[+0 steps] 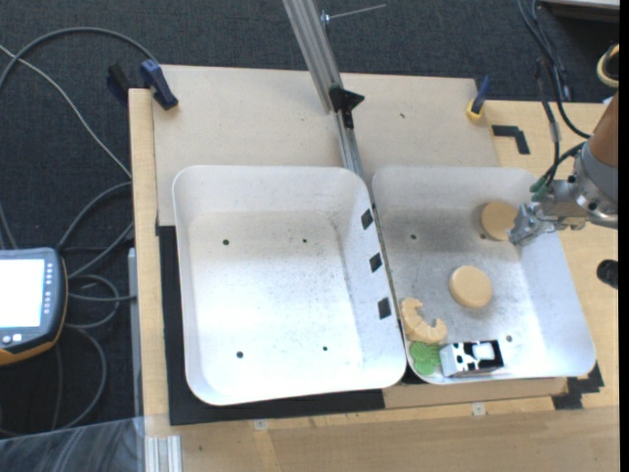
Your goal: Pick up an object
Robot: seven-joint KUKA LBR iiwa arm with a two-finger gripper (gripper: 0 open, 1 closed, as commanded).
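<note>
Near-left corner of right bin: a green disc (425, 358), a black-and-white block (474, 356) just beside it, and a tan crescent piece (421, 320) touching the green one from behind, all crowded against the near wall of the right bin (560, 303).
Middle of right bin: a round tan puck (471, 287) lies flat and alone, well apart from the corner cluster.
Far-right part of right bin: a second tan disc (496, 220) lies flat on the bin floor, with the hand (528, 226) low and just beside its right edge, possibly touching.
Hand state: cannot tell how far open it is; nothing is visibly held.
Left bin: the left bin (197, 264) sits alongside on the counter (256, 116), sharing the middle divider.
Progress: judged early; the approach to the far disc looks made, but closing, lifting and clearing the bin floor are all left.
</note>
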